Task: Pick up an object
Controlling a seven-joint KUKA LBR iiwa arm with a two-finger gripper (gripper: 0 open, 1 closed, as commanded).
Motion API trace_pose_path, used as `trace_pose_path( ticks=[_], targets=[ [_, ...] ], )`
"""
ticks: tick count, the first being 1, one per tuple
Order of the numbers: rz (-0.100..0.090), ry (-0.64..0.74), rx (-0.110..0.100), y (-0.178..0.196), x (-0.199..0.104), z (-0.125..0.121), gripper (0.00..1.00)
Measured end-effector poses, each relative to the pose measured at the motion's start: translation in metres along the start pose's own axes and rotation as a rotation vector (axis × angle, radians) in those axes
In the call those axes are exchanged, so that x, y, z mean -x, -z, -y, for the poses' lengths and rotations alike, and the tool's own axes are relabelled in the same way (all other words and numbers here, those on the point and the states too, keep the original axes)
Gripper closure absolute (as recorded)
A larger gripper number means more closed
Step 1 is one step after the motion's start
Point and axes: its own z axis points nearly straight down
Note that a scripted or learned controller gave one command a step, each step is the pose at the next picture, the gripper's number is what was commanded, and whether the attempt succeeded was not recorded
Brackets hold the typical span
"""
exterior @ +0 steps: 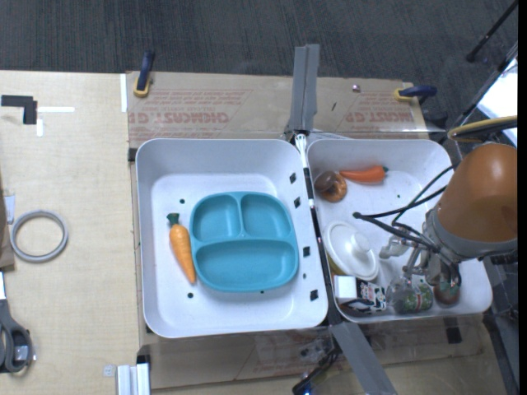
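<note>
My gripper (418,268) hangs low over the front right part of the right bin (428,156), below the arm's orange band (486,192). Directly under it lie a greenish clear object (412,299) and a small brown round item (449,291). A white round lid-like piece (352,249) sits just left of the gripper. Further back in this bin are an orange carrot (364,174) and a brown round object (332,186). A black and white small item (362,293) lies at the bin's front left corner.
The left bin (156,303) holds a blue divided plate (244,242) and a second carrot (182,249) beside it. Black cables (387,216) run from the arm across the right bin. A grey tape ring (37,235) lies on the bench at far left.
</note>
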Motion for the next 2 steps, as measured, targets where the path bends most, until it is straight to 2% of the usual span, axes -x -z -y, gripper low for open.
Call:
trace_pose_path(
  ticks=[1,2],
  targets=[
    [-0.007,0.006,-0.005,-0.002,0.088,-0.028,0.00],
    [0.006,-0.023,0.000,0.002,0.023,-0.017,0.00]
  ],
)
